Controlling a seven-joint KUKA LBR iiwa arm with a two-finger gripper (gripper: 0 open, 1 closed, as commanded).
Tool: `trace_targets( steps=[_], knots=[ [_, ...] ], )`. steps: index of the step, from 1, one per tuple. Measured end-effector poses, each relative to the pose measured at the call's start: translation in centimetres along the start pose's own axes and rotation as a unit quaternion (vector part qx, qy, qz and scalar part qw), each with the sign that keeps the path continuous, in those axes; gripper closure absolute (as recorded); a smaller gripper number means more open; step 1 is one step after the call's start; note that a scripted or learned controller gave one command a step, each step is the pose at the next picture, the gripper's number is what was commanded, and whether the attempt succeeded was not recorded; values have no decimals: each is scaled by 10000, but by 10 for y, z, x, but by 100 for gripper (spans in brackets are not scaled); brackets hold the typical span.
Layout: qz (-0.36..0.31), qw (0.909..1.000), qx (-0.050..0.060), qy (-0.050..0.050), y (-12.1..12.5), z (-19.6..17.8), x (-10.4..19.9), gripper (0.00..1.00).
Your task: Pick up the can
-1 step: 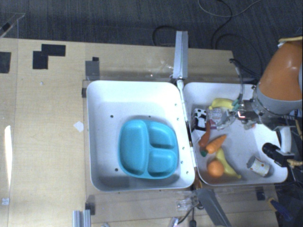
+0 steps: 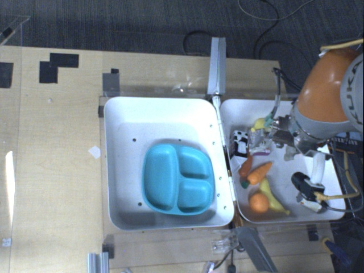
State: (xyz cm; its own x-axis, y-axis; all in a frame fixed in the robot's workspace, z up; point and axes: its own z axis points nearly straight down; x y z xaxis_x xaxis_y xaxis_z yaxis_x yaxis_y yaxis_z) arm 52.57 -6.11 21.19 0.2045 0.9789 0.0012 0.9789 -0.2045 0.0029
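- A pale wooden bench point(image 2: 57, 169) stands on dark carpet and carries two shallow white bins side by side, with a metal bracket point(image 2: 218, 67) at the far end of the seam between them.
- The left bin point(image 2: 122, 124) holds a blue divided plate point(image 2: 177, 178), lying flat near its middle.
- The right bin point(image 2: 233, 112) is crowded. Two carrots point(image 2: 260, 173) lie slanted next to each other, an orange point(image 2: 259, 203) sits near the front wall, and a banana point(image 2: 277, 202) lies just beside the orange.
- A small black-and-white item point(image 2: 240, 142) sits close to the wall shared with the left bin.
- The grey arm with its orange band point(image 2: 323, 90) reaches in from the right, and the gripper point(image 2: 265, 136) is low over the far half of the right bin.
- The can point(image 2: 260, 149) seems to be the pale, purple-edged object directly under the gripper, just beyond the carrots; most of it is hidden.
- I cannot tell whether the gripper is open or closed, or whether it holds anything.
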Motion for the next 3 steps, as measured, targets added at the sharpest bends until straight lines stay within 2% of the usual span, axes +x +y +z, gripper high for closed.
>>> trace_targets(
  steps=[1,2,3],
  knots=[
    [-734,9973,-49,-4,-22,122,-51,0],
    [-38,10000,-56,-6,40,123,-97,0],
    [850,9963,119,-10,144,126,-99,0]
  ],
)
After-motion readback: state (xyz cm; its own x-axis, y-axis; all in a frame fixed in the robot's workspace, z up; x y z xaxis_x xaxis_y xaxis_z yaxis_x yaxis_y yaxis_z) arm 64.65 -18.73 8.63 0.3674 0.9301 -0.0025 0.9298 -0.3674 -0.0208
